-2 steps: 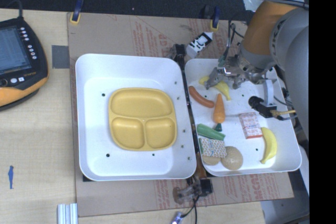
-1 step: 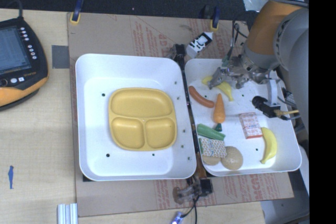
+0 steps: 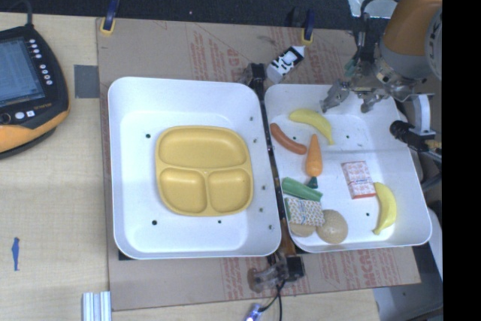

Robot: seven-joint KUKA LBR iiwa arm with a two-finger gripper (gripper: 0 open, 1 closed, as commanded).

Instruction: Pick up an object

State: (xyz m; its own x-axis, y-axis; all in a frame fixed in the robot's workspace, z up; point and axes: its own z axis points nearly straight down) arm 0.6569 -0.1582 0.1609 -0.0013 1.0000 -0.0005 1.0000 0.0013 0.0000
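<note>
Camera view
Gripper [image 3: 351,95]: upper right of frame, fingers spread, nothing between them; poised over the far edge of the right bin [image 3: 409,237].
Right bin contents: banana [image 3: 313,122] nearest the gripper, just below-left of it; sausage [image 3: 288,139]; carrot [image 3: 313,155]; red-and-white packet [image 3: 358,179]; second banana [image 3: 385,208]; green piece [image 3: 301,189], patterned packet [image 3: 305,213], round tan item [image 3: 332,226].
Left bin [image 3: 128,162]: holds a yellow divided tray [image 3: 204,168].
Desk [image 3: 52,199]: pendant [image 3: 26,86] at left edge.
Progress: nothing lifted; approach, close and raise all remain, by my judgement.
</note>
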